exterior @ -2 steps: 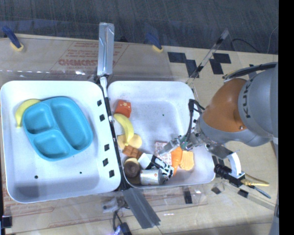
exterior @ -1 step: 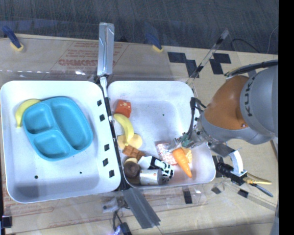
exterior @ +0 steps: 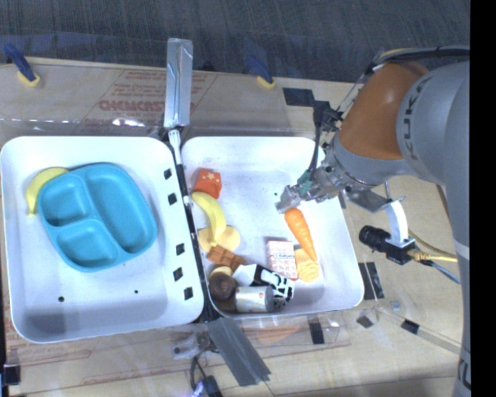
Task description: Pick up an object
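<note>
My gripper (exterior: 302,192) hangs low over the right bin (exterior: 256,151), at its right side. An orange carrot (exterior: 301,235) lies just below it, and the carrot's thick end nearly touches the gripper's tip. I cannot tell whether they are in contact. To the carrot's left lies a small pink-and-white box (exterior: 281,257), and a yellow piece (exterior: 308,269) sits by its tip.
Along the right bin's left wall lie a red block (exterior: 208,182), a banana (exterior: 212,214), brown toy foods (exterior: 223,260), a silver can (exterior: 252,298) and a black-and-white toy (exterior: 276,282). The left bin (exterior: 33,304) holds a blue divided plate (exterior: 99,213) on top of a yellow piece (exterior: 40,185).
</note>
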`<state>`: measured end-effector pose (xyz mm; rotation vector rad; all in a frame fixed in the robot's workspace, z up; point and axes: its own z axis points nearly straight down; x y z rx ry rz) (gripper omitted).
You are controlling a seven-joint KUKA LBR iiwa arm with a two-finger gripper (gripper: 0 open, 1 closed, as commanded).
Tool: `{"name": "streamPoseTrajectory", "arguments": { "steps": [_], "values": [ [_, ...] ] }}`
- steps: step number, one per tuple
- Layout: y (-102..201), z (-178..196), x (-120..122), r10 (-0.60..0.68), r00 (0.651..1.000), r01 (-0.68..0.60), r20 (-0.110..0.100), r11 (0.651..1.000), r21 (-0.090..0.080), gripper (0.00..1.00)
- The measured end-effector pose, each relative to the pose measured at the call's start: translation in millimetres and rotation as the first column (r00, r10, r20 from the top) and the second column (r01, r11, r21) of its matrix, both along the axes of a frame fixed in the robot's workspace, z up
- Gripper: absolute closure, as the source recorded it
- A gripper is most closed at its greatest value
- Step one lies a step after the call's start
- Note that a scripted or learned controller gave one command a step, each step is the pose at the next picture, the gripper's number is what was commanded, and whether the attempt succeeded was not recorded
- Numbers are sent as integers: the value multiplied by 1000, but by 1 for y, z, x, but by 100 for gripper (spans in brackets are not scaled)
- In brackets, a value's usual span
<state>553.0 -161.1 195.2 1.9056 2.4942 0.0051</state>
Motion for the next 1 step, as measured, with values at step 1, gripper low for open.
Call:
{"name": "streamPoseTrajectory", "arguments": {
  "steps": [1],
  "values": [
    [66, 33, -2, -198, 980, 198, -5, 980, -1, 100]
  ]
}}
